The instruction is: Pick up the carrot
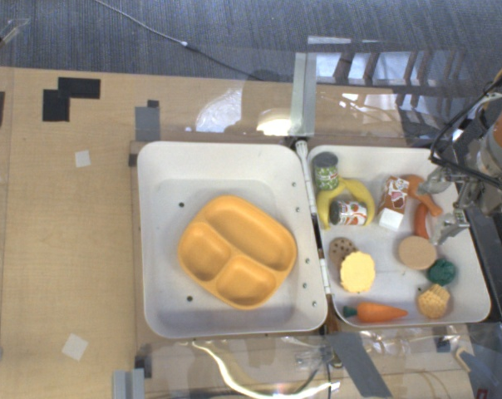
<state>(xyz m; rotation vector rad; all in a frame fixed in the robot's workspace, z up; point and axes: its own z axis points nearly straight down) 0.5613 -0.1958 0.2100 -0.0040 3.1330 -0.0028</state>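
Note:
The carrot (pixel 381 312) is orange with a small green top. It lies flat along the near wall of the right bin (pixel 484 306). My gripper (pixel 445 204) hangs over that bin's right side, well behind and to the right of the carrot. Its two fingers stand apart with nothing between them, one finger (pixel 435 181) by the orange sausage (pixel 423 217) and the other just above the tan disc (pixel 416 253).
The right bin also holds a green can (pixel 325 173), banana (pixel 355 194), red can (pixel 349 214), red carton (pixel 395 194), yellow pineapple slice (pixel 357 272), brown cookie (pixel 342 247), green piece (pixel 441 271) and corn (pixel 434 301). A yellow divided plate (pixel 237 250) sits in the left bin (pixel 164 306).

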